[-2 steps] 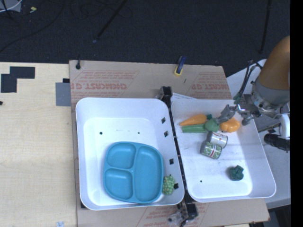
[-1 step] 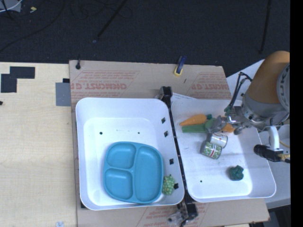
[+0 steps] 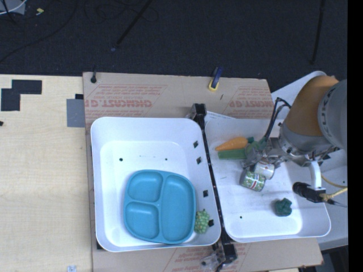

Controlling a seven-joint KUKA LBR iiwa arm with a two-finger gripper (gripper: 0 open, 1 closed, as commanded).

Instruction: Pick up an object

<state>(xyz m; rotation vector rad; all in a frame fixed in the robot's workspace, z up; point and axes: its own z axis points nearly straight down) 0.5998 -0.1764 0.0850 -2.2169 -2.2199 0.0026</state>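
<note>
In the right bin [image 3: 266,225] my gripper [image 3: 262,161] hangs low over the floor, reaching in from the right under the orange-banded wrist. A small green-labelled can [image 3: 253,181] lies tilted just below and left of it, touching or nearly touching; I cannot make out whether it is held. An orange carrot with a green end [image 3: 232,145] lies to the gripper's left. A dark green lump [image 3: 283,207] sits near the bin's front right.
The left bin [image 3: 113,135] holds a blue divided plate [image 3: 159,205], and a small bunch of green grapes [image 3: 201,221] lies by its right wall. A black divider [image 3: 205,163] separates the bins. Cardboard lies beneath both.
</note>
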